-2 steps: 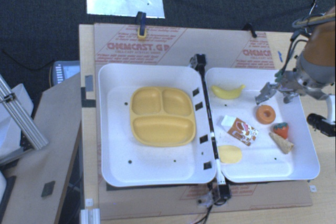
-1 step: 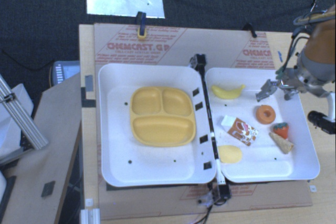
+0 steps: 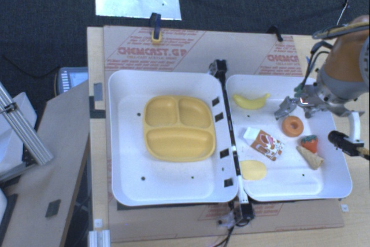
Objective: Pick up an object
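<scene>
The right bin (image 3: 332,185) holds a yellow banana (image 3: 250,101), an orange ring (image 3: 292,125), a small printed carton (image 3: 264,143), a flat pale-yellow disc (image 3: 253,169) and a cone-shaped toy with a red and green top (image 3: 310,151). My gripper (image 3: 299,109) hangs over the bin's upper right part, just beyond the orange ring and right of the banana. Its fingers stand open with nothing between them. The grey arm with its orange band (image 3: 347,61) comes in from the right edge.
The left bin (image 3: 124,142) carries a yellow divided plate (image 3: 178,127). A black divider with clips (image 3: 226,124) runs between the bins. Cardboard lies under both bins. A black fitting (image 3: 347,143) juts in at the right bin's right rim.
</scene>
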Controlling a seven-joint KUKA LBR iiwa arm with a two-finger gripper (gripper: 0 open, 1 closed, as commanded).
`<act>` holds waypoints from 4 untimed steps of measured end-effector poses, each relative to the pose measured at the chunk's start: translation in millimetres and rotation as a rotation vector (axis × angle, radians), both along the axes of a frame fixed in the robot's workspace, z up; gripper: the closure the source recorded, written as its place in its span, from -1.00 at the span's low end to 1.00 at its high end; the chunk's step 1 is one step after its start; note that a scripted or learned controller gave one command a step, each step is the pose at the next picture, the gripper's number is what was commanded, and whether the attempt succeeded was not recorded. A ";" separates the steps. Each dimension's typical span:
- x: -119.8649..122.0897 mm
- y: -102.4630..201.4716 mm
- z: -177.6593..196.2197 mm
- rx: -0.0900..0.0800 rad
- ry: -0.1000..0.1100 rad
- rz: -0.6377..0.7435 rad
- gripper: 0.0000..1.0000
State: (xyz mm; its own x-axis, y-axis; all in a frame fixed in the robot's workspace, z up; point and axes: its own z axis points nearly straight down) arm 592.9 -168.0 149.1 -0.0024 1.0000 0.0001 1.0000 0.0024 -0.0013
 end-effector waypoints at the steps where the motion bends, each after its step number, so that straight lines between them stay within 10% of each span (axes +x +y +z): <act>1: 7.4 -2.8 -55.7 -0.010 -0.013 -0.001 -1.00; 2: 11.0 -4.4 -60.6 -0.005 -0.013 -0.001 -1.00; 3: 9.6 -3.1 -52.7 -0.003 -0.008 -0.001 1.00; 4: 8.3 -7.6 11.1 -0.003 -0.009 -0.003 1.00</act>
State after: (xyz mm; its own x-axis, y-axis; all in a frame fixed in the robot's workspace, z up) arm 601.2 -175.6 160.2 0.0001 1.0000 -0.0024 1.0000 -0.0001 0.0079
